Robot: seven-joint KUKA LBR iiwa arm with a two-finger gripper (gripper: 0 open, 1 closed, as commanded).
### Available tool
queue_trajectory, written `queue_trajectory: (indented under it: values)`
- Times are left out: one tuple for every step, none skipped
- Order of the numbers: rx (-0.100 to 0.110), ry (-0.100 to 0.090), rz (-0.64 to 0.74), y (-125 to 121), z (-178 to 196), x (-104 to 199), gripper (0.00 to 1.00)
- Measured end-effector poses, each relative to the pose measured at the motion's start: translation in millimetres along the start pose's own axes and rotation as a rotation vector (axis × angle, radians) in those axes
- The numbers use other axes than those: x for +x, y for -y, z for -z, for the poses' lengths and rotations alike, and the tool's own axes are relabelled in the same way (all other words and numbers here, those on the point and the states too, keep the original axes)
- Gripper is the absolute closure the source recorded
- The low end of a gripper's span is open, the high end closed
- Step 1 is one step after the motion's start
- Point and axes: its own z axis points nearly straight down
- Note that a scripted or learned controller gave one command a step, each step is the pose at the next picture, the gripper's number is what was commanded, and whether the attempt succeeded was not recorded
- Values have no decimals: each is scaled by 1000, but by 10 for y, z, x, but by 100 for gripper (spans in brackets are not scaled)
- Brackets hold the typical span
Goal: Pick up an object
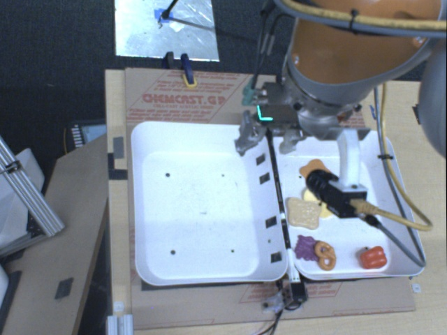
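Toy foods lie in right bin: toast slice, pretzel, red pepper. All judged light, stiff, slippery; pepper best pinched across middle. Tool hangs at far rim; spread cannot be told.

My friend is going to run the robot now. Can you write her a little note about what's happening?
Gripper: up over the top of the divider between the bins, nothing seen between its fingers.
Things: all in the right bin. Bread slice, purple piece, pretzel, red pepper, and an orange piece by the black fitting.
Done: nothing picked up yet.
Left: go down, grab one thing, lift it.
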Motion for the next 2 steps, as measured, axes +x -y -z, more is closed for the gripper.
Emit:
queue_trajectory:
  values:
    - [-3,-1,5,-5,114,4,100]
    - [-5,-2,11,-9,224,8,100]
